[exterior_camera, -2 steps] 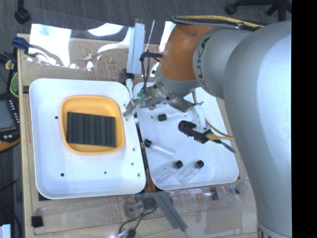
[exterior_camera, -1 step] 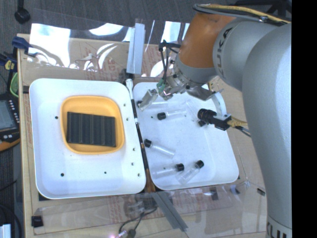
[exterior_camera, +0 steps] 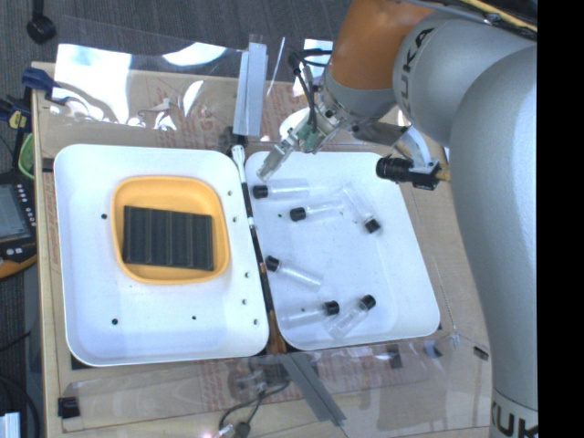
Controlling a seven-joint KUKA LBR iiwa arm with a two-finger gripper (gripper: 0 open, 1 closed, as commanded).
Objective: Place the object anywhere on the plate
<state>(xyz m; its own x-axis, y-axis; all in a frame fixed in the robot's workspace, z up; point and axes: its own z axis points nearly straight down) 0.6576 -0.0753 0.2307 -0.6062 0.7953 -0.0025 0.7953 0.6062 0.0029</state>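
**Six vials down, one plate across the divide**

Six or so clear vials with black caps lie scattered in the right bin (exterior_camera: pixel 415 272), and the gripper (exterior_camera: pixel 290 144) hangs over that bin's far-left corner. Whether it is open or closed, I cannot tell from here; nothing shows in its grasp. Nearest to it is the vial (exterior_camera: pixel 278 190) just below, lying roughly crosswise with its black cap at the left end, close against the bin wall. That is the tight bit: little room on the wall side for a finger. Another vial (exterior_camera: pixel 315 212) sits near it, more in the open, same rough axis. The yellow plate (exterior_camera: pixel 169 190) waits in the left bin (exterior_camera: pixel 82 318), well apart to the left, a dark ribbed insert (exterior_camera: pixel 169 238) across its middle. Smooth white floor, slippery glassy tubes, likely to roll.
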